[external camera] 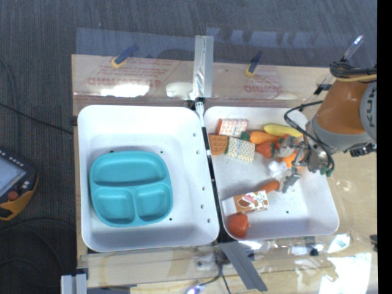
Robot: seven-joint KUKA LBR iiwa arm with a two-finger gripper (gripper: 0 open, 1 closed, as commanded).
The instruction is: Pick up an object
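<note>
My gripper (290,180) hangs low over the right side of the right bin (318,216), with the arm and its orange band (343,106) reaching in from the right. An orange carrot-like piece (270,187) lies just left of the gripper, close to touching it. Small orange and white items (286,160) sit right behind the gripper, partly hidden by the wrist. Further back lie a yellow banana (282,130) and a carrot (261,138). I see nothing clearly held.
Three small boxes (232,127), (218,144), (241,149) crowd the right bin's back left. A red-labelled carton (252,201) and a red tomato (238,225) lie at its front left. The left bin (92,127) holds a teal divided tray (130,186).
</note>
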